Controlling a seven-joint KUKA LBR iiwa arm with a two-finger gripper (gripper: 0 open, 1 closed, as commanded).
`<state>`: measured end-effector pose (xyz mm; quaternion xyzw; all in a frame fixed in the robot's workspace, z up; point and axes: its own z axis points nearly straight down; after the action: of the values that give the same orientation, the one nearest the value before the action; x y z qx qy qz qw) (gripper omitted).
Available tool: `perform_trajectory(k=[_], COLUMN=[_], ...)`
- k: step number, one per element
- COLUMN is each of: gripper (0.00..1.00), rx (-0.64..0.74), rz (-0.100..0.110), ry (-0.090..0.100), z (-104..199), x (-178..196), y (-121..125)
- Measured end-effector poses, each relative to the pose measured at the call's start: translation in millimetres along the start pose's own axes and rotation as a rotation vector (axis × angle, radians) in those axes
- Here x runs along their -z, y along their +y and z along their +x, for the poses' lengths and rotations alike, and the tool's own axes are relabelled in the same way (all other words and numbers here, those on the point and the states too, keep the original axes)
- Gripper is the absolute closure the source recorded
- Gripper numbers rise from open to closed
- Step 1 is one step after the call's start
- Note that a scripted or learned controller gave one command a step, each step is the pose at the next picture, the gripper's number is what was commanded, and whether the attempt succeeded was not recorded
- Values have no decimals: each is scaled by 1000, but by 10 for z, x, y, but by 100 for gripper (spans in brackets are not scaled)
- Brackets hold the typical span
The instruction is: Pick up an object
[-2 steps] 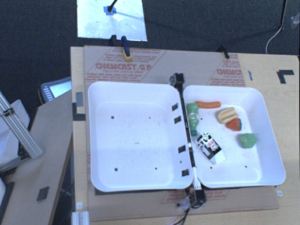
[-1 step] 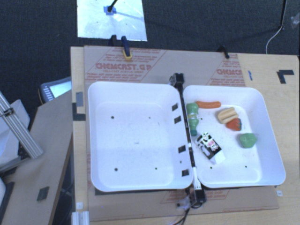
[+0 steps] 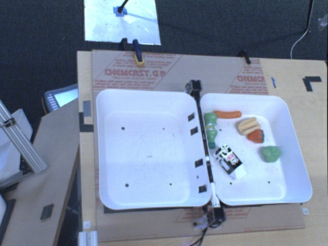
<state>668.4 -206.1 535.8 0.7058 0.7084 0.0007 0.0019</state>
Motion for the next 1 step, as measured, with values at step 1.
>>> perform_trajectory(k=[1], gripper=[0], rx=[0], rz=[0], ry=[0], z=[0], x=[0], y=[0])
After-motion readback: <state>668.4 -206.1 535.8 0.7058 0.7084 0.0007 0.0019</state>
